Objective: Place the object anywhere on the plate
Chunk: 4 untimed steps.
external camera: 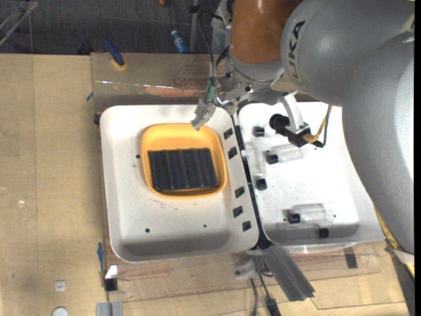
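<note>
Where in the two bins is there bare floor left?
Left bin: a strip in front of the plate and along its left. Right bin: the middle. Crowded: the plate's far right corner, under the gripper.

The arm (355, 51) has a smooth grey shell with a soft sheen, like painted metal or hard plastic, and its orange band (260, 18) looks glossier, catching a highlight. Both bins (125, 176) are smooth white plastic with a dull gloss. The plate (150, 139) in the left bin is smooth orange plastic, slightly shiny at the rim, and holds a dark ribbed insert (183, 170) that looks matt. The bench (46, 176) is pale wood or board, matt and lightly grained. In the right bin lie clear, glossy plastic tubes (308, 214) with black ends.
</note>
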Motion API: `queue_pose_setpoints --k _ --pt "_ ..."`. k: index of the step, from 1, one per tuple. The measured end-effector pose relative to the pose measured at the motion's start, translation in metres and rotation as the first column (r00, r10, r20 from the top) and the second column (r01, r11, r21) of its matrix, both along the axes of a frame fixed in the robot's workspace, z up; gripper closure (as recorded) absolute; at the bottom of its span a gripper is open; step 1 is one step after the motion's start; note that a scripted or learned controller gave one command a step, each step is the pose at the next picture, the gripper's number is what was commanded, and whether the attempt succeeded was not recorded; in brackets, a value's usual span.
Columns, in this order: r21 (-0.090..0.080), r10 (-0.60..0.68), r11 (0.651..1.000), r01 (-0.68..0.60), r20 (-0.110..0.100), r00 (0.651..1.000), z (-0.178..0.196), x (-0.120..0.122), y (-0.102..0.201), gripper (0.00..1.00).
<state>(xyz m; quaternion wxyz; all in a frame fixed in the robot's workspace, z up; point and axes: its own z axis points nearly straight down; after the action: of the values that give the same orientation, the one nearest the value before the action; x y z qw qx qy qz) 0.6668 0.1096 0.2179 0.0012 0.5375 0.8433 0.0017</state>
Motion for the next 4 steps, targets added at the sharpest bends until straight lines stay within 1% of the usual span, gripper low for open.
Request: queue_pose_setpoints --k 1,2,3,4 --pt "-0.001 0.014 1.000 -0.014 -0.001 1.000 -0.009 0.000 0.023 0.00" --pt "0.000 -0.035 0.999 0.035 0.000 0.999 0.011 -0.008 0.026 0.00" --pt "-0.001 0.010 1.000 -0.010 0.001 1.000 -0.003 -0.001 0.033 0.00" --pt "-0.002 0.160 0.987 -0.160 0.001 0.987 0.001 0.000 0.045 0.00"
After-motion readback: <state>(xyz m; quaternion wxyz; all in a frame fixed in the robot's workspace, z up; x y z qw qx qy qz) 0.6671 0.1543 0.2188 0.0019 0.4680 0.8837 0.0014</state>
